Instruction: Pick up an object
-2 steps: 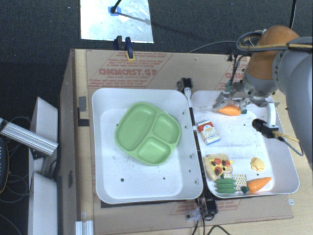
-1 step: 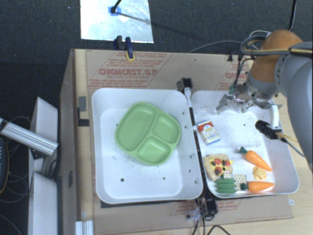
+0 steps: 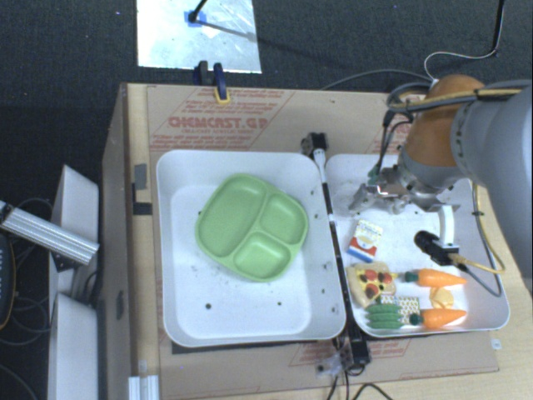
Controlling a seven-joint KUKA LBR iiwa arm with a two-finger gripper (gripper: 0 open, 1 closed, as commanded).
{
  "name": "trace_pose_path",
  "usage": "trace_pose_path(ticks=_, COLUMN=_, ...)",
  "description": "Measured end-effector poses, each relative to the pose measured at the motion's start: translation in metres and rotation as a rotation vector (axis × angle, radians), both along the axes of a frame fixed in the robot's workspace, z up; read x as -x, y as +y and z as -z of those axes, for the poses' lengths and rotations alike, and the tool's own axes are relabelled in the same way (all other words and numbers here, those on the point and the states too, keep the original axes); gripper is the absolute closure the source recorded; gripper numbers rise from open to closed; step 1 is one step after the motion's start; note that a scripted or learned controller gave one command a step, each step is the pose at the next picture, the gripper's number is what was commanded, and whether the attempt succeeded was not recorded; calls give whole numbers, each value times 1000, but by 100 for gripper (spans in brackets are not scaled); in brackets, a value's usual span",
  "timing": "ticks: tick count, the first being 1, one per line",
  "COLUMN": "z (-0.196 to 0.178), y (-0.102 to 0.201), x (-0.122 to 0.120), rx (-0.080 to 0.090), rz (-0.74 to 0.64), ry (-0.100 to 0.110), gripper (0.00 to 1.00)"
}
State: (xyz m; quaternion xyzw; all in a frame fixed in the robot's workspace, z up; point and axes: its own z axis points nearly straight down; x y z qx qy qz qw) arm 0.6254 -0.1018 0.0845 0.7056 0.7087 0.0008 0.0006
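Toys (image 3: pixel 391 294) beneath "CHEMCAST" board (image 3: pixel 218 123)

A single fixed camera looks down at a slant from above the tabletop (image 3: pixel 250 111), far enough back to take in both white bins (image 3: pixel 250 323) side by side, with the arm (image 3: pixel 491 140) entering from the right.

Dark carpeted floor (image 3: pixel 67 57); shiny silver sheet (image 3: pixel 198 23) lies on it just beyond the brown cardboard-topped table (image 3: pixel 241 115).
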Motion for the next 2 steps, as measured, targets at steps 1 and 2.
trace_pose_path(ticks=1, z=0, y=-39, x=107, rx=2, rz=5, ry=2, gripper=0)
trace_pose_path(ticks=2, z=-10, y=-38, x=105, rx=1, rz=3, ry=-3, gripper=100)
